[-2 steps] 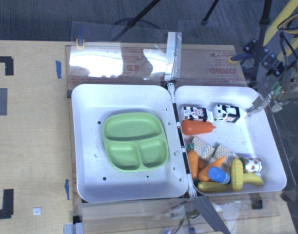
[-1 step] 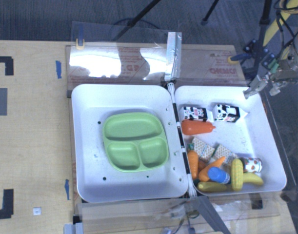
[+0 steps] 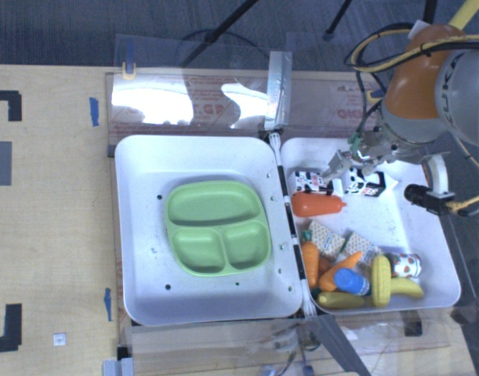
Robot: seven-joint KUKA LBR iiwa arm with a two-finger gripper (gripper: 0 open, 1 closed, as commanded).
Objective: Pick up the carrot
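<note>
The carrot (image 3: 310,263), a smooth orange taper, lay in the right bin (image 3: 427,233) against its left wall, among crowded toy food. Nearby sat a yellow banana (image 3: 382,280) and a rounded orange-red piece (image 3: 317,204). The gripper (image 3: 350,160) hung well apart, toward the bin's back; how its pincer stood could not be told.

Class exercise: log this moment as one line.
hand: above right bin, far end | carrot: near end, among toys, ungrasped | green tray: left bin
</note>
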